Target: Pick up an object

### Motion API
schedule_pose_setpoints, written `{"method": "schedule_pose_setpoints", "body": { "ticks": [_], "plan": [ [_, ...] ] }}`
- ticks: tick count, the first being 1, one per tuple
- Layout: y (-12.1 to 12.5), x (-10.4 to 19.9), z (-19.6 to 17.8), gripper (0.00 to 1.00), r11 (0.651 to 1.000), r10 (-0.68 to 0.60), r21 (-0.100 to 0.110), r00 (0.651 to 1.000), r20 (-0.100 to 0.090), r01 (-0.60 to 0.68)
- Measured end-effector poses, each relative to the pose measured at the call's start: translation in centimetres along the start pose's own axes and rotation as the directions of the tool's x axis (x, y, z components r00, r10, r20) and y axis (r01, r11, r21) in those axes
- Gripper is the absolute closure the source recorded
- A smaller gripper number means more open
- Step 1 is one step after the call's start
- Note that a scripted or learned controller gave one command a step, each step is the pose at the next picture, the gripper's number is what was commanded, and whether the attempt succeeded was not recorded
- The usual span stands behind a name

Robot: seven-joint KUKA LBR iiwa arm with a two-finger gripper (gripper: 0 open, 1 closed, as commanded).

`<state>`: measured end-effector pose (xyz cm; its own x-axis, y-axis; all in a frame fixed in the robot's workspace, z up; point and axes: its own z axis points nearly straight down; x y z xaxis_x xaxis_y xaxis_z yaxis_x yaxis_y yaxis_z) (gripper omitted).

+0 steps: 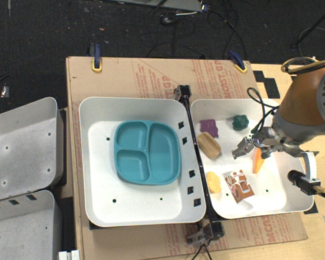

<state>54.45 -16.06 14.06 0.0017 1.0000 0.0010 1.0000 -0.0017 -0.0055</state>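
the patterned packet (pixel 239 185) lies below the tool (pixel 251 147), whose spread fingers grip nothing yet beside the orange piece (pixel 257 161).

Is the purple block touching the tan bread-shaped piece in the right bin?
Apart. The camera view shows a thin strip of white bin floor between the purple block and the tan piece.

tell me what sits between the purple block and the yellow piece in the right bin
The tan bread-like piece lies between the purple block and the yellow piece, seen in the camera view.
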Motion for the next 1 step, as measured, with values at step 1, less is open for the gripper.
{"method": "schedule_pose_setpoints", "body": {
  "ticks": [1],
  "plan": [
    [-0.08,0.07,5.17,0.0,1.0,0.0,-0.001,1.0,0.0,0.0]
  ]
}}
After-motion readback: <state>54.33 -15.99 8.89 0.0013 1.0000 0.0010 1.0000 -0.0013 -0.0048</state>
